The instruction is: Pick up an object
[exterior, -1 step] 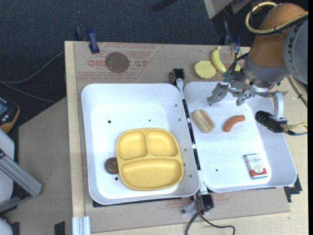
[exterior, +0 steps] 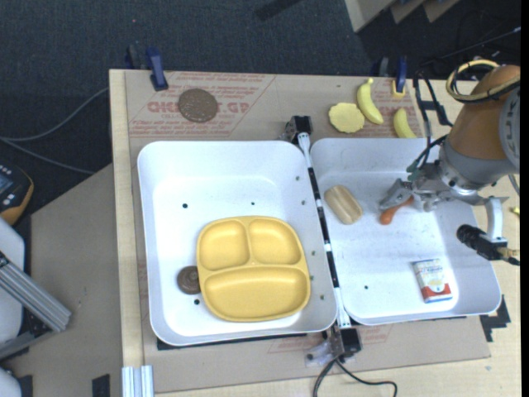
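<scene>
Hand (exterior: pixel 402 198) hovering low in right bin (exterior: pixel 463 300), around 1 o'clock of its floor; finger spread impossible to judge. Orange carrot-like piece (exterior: pixel 388 214) lying just beneath hand, grip unclear. Bread roll (exterior: pixel 342 203) sitting at 9 o'clock of hand. Small carton (exterior: pixel 432 280) resting toward 5 o'clock. Yellow divided plate (exterior: pixel 251 268) filling left bin (exterior: pixel 165 188).

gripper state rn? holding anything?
Gripper: over the right bin, at the orange carrot-like piece. Open or shut, and whether it grips the piece, cannot be told.
</scene>
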Tool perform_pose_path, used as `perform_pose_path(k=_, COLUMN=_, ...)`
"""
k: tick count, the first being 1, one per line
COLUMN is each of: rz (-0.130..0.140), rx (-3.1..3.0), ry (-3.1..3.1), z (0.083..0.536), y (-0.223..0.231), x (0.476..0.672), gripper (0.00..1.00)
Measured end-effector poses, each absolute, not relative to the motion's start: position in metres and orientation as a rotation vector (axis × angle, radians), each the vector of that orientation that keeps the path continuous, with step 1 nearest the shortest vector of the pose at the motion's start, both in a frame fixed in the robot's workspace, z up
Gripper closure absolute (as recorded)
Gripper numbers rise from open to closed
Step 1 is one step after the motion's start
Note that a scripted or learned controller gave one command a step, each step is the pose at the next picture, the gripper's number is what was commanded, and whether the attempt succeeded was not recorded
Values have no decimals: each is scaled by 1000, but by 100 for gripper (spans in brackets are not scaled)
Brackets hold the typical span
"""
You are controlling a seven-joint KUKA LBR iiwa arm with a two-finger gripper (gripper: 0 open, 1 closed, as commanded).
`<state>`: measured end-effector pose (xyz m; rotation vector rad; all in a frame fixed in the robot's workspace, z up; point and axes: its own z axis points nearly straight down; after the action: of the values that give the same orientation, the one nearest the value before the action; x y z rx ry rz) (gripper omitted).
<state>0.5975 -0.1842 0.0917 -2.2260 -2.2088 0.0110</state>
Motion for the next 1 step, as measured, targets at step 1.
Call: perform_pose_path(k=1, rz=-1, rx=-2224, ry=-2222, z=108, y=-178, x=602, gripper=100)
